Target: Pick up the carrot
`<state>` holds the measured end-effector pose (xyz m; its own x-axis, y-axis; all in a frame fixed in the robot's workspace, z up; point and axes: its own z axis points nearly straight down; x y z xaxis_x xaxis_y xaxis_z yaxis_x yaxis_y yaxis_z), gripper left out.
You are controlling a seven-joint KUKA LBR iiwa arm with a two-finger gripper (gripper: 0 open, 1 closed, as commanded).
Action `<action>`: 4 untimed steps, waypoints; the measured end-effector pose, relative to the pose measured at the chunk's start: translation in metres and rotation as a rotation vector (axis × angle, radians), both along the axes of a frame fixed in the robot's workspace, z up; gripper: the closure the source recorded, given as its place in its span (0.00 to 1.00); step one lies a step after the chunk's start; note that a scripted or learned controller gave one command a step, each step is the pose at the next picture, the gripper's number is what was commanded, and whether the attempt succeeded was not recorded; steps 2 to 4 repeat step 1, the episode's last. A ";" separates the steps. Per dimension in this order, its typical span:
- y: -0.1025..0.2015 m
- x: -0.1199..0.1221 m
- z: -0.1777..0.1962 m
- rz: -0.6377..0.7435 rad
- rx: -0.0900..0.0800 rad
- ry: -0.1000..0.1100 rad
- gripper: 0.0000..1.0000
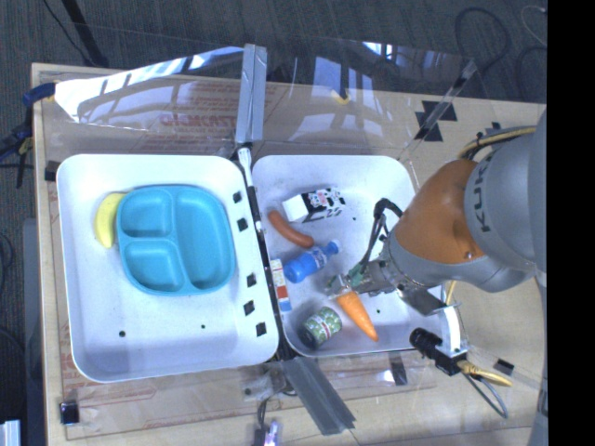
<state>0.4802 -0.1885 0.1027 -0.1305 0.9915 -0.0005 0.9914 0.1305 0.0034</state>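
Arm (465,226) bulks closest to lens, grey with orange band, reaching in from right over right bin (390,170). Gripper (358,282) down at carrot's top end, touching or just above; can't tell which. Finger state: cannot tell, wrist blocks view. Carrot (358,314) lying flat in right bin, near front wall, thick end toward gripper, tip pointing to front right. Not lifted, as far as visible.

Relative to carrot: green can (323,325) just beside, on left. Blue bottle (307,263) up and left, near. Sausage (290,229) beyond bottle, further up-left. Milk carton (313,204) further back still, well apart.

Left bin (139,342) well apart from carrot, holding blue divided tray (177,240); banana (107,219) tucked against tray's far left edge.
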 end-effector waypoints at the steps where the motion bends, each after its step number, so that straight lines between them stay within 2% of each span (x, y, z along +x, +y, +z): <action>1: 0.068 -0.003 0.106 -0.448 0.002 0.005 1.00; 4: 0.068 -0.003 0.106 -0.448 0.002 0.005 1.00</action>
